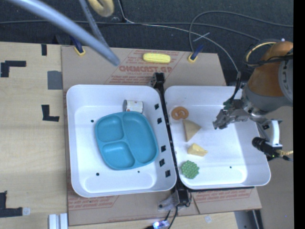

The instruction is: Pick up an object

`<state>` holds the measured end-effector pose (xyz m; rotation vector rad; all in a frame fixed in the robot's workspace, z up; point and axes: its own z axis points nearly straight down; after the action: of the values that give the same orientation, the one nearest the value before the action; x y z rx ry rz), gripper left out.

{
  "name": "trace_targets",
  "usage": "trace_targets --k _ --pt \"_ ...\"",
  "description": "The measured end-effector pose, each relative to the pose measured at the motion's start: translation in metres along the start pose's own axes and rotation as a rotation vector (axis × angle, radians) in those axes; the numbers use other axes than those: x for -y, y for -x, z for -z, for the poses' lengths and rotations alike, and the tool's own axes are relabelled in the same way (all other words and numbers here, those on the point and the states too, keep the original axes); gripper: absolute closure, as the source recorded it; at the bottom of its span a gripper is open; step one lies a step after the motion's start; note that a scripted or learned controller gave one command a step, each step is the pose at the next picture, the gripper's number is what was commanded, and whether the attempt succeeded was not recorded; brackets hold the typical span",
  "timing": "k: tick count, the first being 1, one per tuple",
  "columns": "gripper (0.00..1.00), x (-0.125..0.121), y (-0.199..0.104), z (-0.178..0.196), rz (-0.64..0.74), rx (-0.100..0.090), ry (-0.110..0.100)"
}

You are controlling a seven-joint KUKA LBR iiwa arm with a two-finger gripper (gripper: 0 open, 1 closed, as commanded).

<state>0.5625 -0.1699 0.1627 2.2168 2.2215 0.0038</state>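
The right bin holds an orange ring-shaped piece, a pale wedge, a small yellow piece and a green bumpy round piece. My gripper hangs over the right bin's upper right part, to the right of the wedge and apart from it. I see nothing between its fingers. The grey arm with its orange band reaches in from the right.
The left bin holds a blue divided plate and a small white can lying behind it. A yellow corn-like toy lies on the cardboard behind the bins. Cables run across the back.
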Motion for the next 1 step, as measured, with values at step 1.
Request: trace_targets --k 1 --pt "1.00 -0.0030 -0.0072 0.0441 0.000 0.000 -0.002"
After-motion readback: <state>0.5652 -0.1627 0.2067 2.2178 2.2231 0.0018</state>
